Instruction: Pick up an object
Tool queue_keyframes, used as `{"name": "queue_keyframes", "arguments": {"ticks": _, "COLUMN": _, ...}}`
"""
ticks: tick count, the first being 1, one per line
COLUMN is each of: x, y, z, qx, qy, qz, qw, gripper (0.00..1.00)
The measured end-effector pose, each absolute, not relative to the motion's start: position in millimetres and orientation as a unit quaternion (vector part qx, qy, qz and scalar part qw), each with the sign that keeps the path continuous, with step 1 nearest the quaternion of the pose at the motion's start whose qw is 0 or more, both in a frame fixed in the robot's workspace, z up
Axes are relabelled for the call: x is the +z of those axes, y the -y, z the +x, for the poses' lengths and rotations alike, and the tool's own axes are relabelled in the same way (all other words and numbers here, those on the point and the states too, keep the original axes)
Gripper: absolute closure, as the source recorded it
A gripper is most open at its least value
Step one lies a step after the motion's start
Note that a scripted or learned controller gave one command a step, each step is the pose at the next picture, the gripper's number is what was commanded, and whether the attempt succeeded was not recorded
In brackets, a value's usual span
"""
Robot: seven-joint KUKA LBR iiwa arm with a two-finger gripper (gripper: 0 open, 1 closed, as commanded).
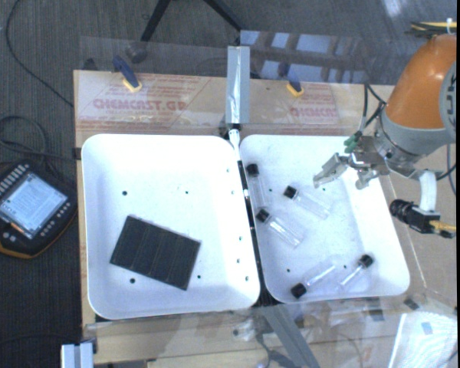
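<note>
Vials with black caps lie scattered in the right bin (pixel 383 228); the nearest vial (pixel 305 200) rests just below and left of the claw (pixel 345 171). Nothing is held, the claw's fingers being spread apart above the bin floor. A descent centred on the clear body, fingers set across its narrow width, is judged best. A dark pad (pixel 155 251) lies in the left bin (pixel 100 159).

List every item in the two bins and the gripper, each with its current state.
Gripper: above the right bin, holding nothing visible.
Black flat pad: lying flat in the left bin.
Clear vials with black caps, e.g.: lying on their sides in the right bin, capped.
</note>
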State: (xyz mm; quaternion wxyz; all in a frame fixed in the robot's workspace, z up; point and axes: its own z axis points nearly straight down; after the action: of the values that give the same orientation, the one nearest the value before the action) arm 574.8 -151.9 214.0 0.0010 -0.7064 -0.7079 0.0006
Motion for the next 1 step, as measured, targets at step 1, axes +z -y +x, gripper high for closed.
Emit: {"name": "queue_keyframes", "arguments": {"ticks": 1, "x": 131.2, "y": 138.4, "z": 635.3, "qx": 0.0013, "qy": 0.730, "qz": -0.684, "qw": 0.000, "gripper": 0.00}}
